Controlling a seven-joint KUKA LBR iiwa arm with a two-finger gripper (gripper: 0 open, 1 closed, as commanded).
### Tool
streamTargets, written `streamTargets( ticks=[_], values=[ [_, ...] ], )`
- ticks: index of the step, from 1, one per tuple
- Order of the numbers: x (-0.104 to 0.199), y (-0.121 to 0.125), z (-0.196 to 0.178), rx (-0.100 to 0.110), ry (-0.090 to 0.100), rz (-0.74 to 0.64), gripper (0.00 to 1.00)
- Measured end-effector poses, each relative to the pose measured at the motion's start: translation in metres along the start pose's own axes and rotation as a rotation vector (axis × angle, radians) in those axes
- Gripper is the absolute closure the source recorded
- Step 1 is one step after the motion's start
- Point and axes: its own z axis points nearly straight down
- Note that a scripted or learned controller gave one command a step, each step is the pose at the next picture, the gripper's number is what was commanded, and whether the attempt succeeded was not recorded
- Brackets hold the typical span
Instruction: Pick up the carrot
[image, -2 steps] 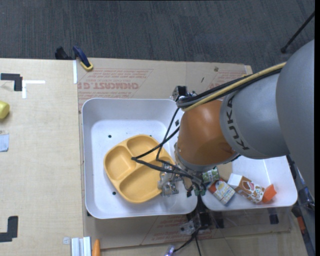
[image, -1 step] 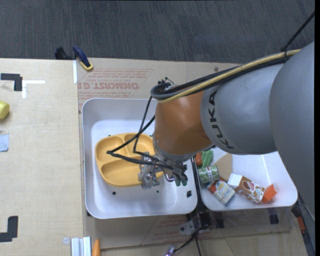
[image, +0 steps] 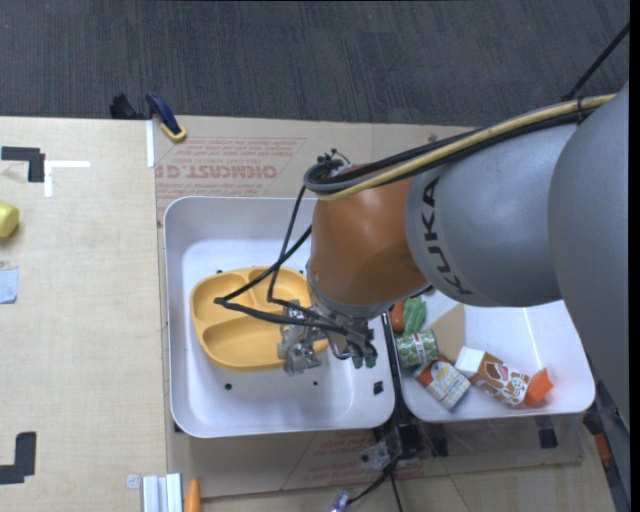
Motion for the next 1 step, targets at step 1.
streamTargets(
  ticks=[1],
  values=[
    [-0.0017, -0.0005, -0.0081, 0.001, -0.003, 0.0, 1.0]
  ],
)
